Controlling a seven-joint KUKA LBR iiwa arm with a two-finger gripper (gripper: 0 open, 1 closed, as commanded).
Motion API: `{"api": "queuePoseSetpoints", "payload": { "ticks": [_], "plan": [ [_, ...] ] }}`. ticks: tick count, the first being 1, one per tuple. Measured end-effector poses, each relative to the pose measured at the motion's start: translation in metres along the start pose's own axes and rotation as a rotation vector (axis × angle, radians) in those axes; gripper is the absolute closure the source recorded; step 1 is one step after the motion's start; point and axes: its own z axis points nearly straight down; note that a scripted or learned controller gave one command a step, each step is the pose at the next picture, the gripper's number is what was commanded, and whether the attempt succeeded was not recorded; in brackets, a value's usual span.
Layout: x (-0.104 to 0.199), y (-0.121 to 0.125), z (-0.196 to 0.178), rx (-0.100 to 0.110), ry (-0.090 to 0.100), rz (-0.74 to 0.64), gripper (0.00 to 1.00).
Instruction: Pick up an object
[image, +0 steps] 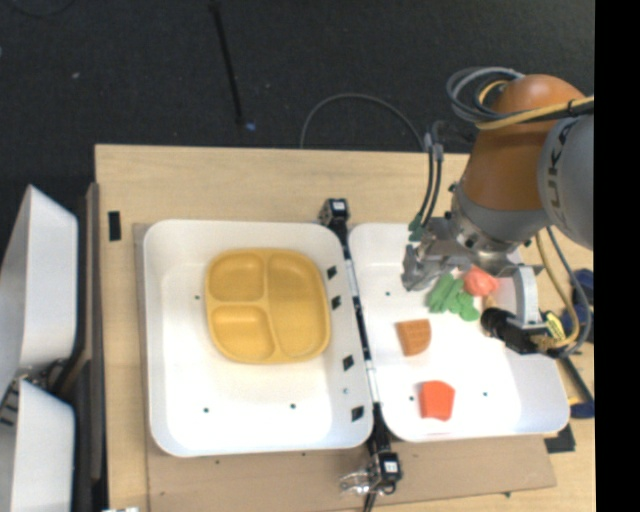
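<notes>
My tool hangs low over the far end of the right bin, and nothing is lifted: every piece I can see lies on the bin floor. From this slanted look down, my own wrist covers the business end, so I cannot tell whether the tool is apart or together, and I see nothing clamped in it.

The nearest candidates are a green piece just beside the tool, toward the near side, and a pink piece touching or overlapping the green one on its right. Whether the tool touches the green piece I cannot say. An orange-brown block lies a little nearer the middle of the bin, apart from both, and a red block sits well apart toward the near rim. The left bin on the desk carries a yellow divided plate, far from my reach at this pose.

I judge the task to be at the approach or the grasp itself, with the green and pink pair as the likely target. The securing of a piece and the lift clear of the floor are left to do.
</notes>
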Motion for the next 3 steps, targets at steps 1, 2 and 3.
{"api": "queuePoseSetpoints", "payload": {
  "ticks": [1,2,3],
  "plan": [
    [0.046,0.003,0.002,0.0,0.0,0.0,1.0],
    [0.096,-0.002,-0.004,-0.002,0.001,-0.002,1.0],
    [0.137,-0.016,0.007,0.001,-0.001,0.001,1.0]
  ]
}}
